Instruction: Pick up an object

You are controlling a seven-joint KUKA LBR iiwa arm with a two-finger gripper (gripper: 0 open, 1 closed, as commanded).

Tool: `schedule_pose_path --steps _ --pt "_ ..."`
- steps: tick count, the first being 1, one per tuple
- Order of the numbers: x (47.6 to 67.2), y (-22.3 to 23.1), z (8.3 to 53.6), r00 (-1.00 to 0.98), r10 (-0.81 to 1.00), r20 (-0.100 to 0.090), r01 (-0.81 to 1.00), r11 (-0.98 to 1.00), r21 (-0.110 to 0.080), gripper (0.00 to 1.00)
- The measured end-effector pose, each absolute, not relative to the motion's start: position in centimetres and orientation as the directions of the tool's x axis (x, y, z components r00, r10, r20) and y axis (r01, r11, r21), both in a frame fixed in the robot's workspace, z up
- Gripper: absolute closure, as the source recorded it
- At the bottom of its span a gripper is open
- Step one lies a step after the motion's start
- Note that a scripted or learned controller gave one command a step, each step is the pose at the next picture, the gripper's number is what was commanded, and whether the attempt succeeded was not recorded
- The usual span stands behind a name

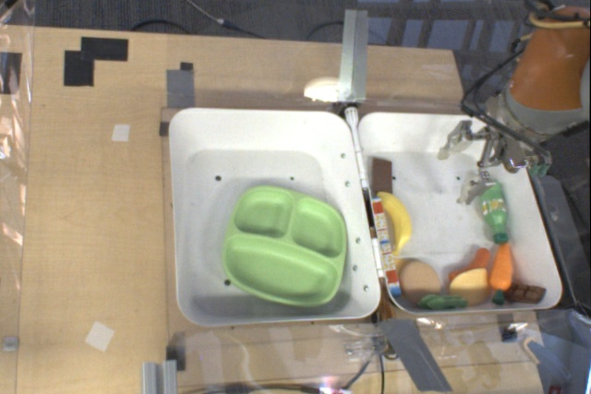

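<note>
The fingers (pixel 476 163) hang over the upper right part of the right bin (pixel 420 152), spread apart: one metal tip shows near the bin's back wall to the left, another lower down, just above the green bottle (pixel 493 211). Nothing sits between them. The lower tip looks close to the bottle's top end, though whether it touches cannot be told. Above the fingers the grey wrist rises to the orange band (pixel 551 60) at the view's right edge.

The green bottle lies on the bin floor near the right wall, its long axis running roughly from the bin's back toward its front, its upper end pointing up toward the fingers. Just below it an orange carrot (pixel 500 267) stands along the same line, green tip down. Left of the carrot lie a yellow-orange piece (pixel 469 280), a tan rounded item (pixel 419 277) and a dark green item (pixel 443 300) along the front wall; a brown bar (pixel 527 294) rests in the front right corner. A banana (pixel 398 221) lies lengthwise by the left wall, with a brown block (pixel 380 172) above it.

The left bin (pixel 199 152) holds a green divided plate (pixel 285 244). Both bins sit on the wooden counter (pixel 83 198).
</note>
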State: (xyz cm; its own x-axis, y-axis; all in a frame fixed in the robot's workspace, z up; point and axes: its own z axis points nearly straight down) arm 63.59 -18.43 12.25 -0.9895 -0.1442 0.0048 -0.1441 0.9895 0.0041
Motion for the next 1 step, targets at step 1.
schedule_pose_path --steps 1 --pt "60.20 -20.62 8.92 -0.971 -0.238 -0.012 -0.238 0.971 -0.005 0.00"
